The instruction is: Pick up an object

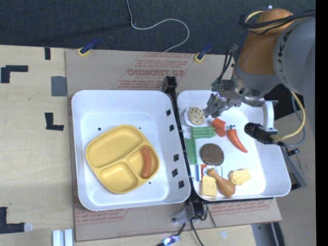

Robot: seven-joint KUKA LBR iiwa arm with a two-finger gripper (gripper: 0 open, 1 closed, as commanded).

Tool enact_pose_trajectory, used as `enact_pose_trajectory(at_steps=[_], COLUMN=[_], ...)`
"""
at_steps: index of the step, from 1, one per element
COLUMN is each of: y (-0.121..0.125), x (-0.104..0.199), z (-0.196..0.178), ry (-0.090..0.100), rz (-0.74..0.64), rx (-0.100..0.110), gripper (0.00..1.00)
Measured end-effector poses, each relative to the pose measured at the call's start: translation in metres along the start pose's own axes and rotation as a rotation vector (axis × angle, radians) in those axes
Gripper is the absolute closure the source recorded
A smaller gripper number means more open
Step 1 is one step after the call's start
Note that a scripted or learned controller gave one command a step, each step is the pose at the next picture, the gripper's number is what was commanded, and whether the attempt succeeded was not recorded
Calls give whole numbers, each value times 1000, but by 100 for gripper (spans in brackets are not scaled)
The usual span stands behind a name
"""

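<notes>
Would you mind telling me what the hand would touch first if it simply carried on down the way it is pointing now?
Probably the cookie in the right bin: the hand points down-left at it. Depth is unclear, so the orange carrot piece beside it is possible.

Light falls evenly from above, bright enough that the two white bins (123,104) look nearly washed out, with little texture left on their floors. The yellow divided tray (115,158) throws only a thin, soft shadow on its lower edge. The dark cloth (77,9) at the top stays dim and grainy. Overall sharpness is modest: the small toy foods in the right bin have soft edges, and the arm's orange band (261,40) is slightly blurred.
</notes>
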State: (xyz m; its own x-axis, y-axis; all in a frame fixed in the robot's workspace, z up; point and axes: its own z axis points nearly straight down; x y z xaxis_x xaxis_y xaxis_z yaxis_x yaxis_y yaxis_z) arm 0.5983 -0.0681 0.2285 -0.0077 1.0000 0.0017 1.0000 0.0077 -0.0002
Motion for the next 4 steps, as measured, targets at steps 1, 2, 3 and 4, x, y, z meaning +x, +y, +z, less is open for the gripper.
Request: enact_pose_trajectory(at_steps=[1, 2, 3, 4], y=[21, 31, 23, 25], x=[39, 36, 43, 43], z=[1, 8, -6, 16], ry=[-1, -3, -1, -3], rz=[1, 6, 6, 7], rx=[0, 1, 0, 3], gripper=[100, 100, 100, 100])
